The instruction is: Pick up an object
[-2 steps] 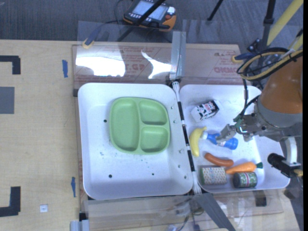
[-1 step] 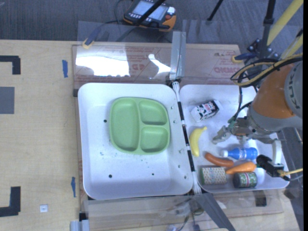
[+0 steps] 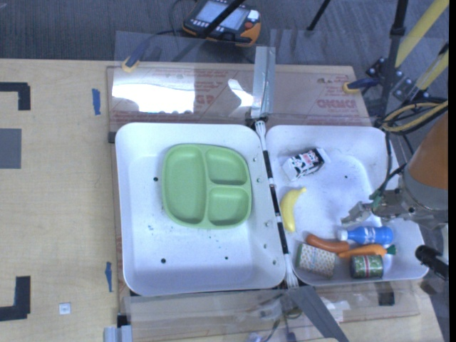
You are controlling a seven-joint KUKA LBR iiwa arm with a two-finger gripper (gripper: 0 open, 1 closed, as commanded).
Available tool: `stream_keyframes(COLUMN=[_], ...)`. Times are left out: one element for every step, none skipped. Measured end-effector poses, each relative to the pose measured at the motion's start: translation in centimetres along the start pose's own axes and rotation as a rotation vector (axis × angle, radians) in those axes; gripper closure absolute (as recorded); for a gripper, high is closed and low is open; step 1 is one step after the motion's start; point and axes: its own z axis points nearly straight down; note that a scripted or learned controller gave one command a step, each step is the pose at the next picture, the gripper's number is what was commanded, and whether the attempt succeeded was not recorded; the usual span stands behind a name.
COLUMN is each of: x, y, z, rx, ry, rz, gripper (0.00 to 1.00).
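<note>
The wooden bench (image 3: 57, 212) fills the left of the frame; grey carpet (image 3: 71, 13) lies along the top. Red lettering on the clear panel (image 3: 299, 98) is unreadable. The right bin (image 3: 356, 148) holds a banana (image 3: 291, 209). The gripper (image 3: 362, 212) is at center right; its state cannot be told.

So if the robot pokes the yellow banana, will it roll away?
Probably not far: the curved yellow banana lies flat on the right white bin floor, so it would likely spin or slide. It looks like smooth toy plastic, perhaps light and slippery.
</note>
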Motion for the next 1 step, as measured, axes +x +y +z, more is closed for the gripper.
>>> stream_keyframes(x=[8.6], y=[-1.64], z=[2.54], rx=[-0.008], ry=[-0.001], rz=[-0.259], gripper=[0.0])
